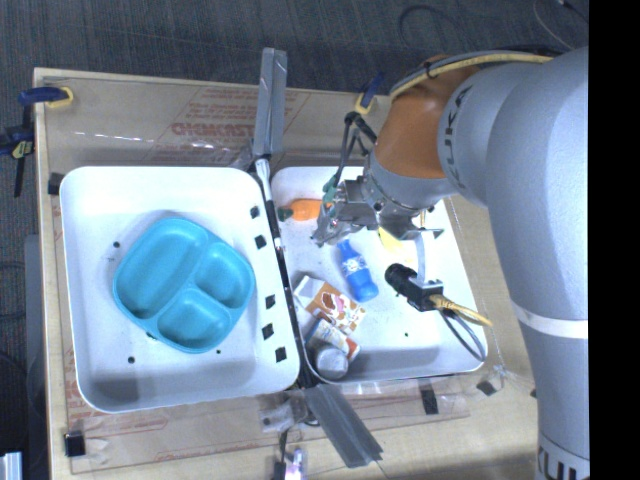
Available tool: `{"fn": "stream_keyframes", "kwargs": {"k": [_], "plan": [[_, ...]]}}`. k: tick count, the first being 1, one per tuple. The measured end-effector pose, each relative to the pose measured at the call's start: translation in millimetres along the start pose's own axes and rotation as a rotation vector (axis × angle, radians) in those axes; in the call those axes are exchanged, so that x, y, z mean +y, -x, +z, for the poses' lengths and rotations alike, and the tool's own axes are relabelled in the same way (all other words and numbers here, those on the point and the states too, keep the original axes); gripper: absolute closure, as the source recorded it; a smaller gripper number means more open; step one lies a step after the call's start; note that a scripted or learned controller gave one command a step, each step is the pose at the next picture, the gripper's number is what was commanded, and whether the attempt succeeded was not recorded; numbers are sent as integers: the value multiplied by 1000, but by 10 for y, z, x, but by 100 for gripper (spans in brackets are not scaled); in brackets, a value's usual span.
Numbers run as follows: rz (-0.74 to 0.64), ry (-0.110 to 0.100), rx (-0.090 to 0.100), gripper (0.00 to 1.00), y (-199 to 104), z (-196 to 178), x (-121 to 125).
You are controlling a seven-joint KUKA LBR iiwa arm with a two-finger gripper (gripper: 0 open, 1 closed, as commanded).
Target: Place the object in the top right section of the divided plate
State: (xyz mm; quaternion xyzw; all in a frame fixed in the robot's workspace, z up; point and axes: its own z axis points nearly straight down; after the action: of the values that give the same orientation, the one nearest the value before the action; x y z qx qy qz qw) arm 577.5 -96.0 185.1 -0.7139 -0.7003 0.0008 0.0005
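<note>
Tool: the tool hangs over the right bin's far-left part; grip state cannot be told.
Blue bottle: the blue bottle lies just beneath it, mid-bin.
Snack packet: the snack packet sits nearer the front edge.
Divided plate: the blue divided plate rests in the left bin.

We see the grey arm cut off at the 3 o'clock and 6 o'clock edges. Its orange-banded wrist hides the 12 o'clock part of the right white bin and most of a small yellow object. The metal gripper covers part of an orange item; we cannot tell its finger state. The label of the small blue bottle is too small to read.
</note>
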Motion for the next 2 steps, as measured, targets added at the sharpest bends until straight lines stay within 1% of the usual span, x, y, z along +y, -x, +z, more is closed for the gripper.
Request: {"fn": "stream_keyframes", "kwargs": {"k": [1, 2], "plan": [[-104, -2, 1, 100, -643, -59, -560], [-35, -1, -1, 100, -538, -216, -546]]}}
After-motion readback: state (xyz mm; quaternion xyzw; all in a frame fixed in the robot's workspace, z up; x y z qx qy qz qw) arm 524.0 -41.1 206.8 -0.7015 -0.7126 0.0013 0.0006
